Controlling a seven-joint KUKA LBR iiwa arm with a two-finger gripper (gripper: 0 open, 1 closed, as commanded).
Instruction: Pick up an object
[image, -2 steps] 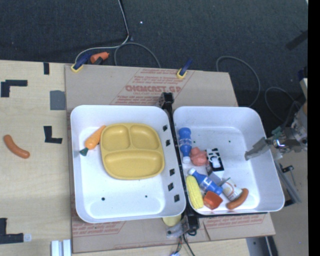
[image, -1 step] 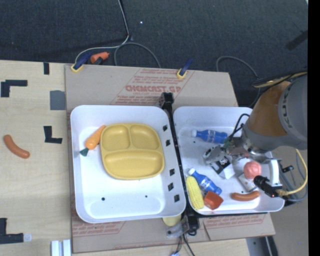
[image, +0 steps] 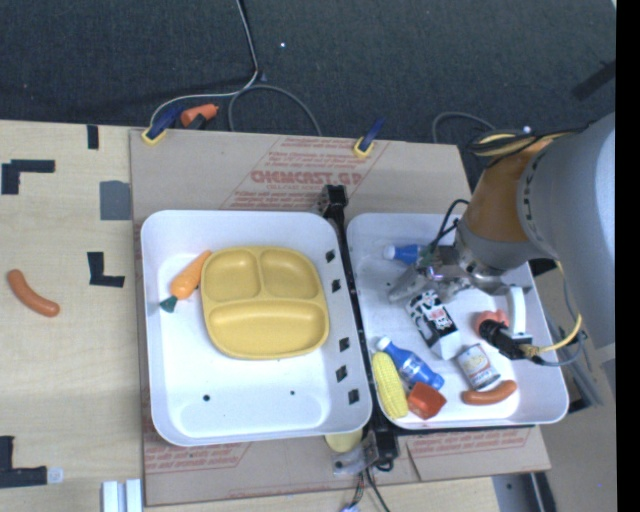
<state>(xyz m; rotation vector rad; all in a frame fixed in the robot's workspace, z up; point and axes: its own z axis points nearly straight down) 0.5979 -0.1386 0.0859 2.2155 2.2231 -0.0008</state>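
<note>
Nearest us, along the near edge of the right bin (image: 556, 405), lie a corn cob (image: 389, 382), a blue bottle (image: 408, 364), a red block (image: 427, 402), a small can (image: 478, 366) and a sausage (image: 489, 393). The gripper (image: 436, 272) sits farther in, low over the middle of that bin, just beside a black-and-white carton (image: 434, 318) and near a second blue bottle (image: 405, 254) at the far side. We cannot tell how the tool stands, and we see nothing held in it.

We take the carton as the likely target, since it lies closest to the tool. We judge it light and fairly stiff, with flat sides that should grip well across its narrow width, though it may slide on the smooth bin floor. The can would be harder and rounder, prone to roll away.

The left bin (image: 160, 330) holds a yellow tray (image: 265, 302) with a carrot (image: 187, 277) touching its left edge.
</note>
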